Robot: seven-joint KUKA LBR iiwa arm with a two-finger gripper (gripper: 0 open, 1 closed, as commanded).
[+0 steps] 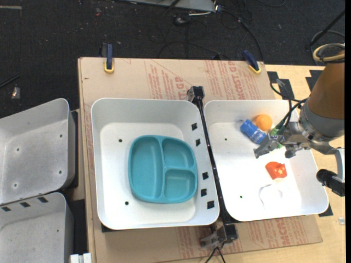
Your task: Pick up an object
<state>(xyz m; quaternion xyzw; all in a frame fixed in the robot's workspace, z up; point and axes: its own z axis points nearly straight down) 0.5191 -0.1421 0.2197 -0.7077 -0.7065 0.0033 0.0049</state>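
**Small toys in the right bin, gripper above them**

Three small objects lie in the right bin (307,204): a blue can-like piece (250,130) and an orange ball (264,121), touching, near the far edge, and a red piece (276,170) near the middle. All look light and stiff; the ball may roll away, so the red piece seems easier to take across its sides. The gripper (272,144) hangs between them, over the bin floor. Nothing shows between its fingers; I cannot tell how far the jaws are open.

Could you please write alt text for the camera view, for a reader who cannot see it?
A grey robot arm's gripper hovers in the right white bin among a blue cylinder, an orange ball and a red-orange block. The left white bin holds a teal divided plastic tray.
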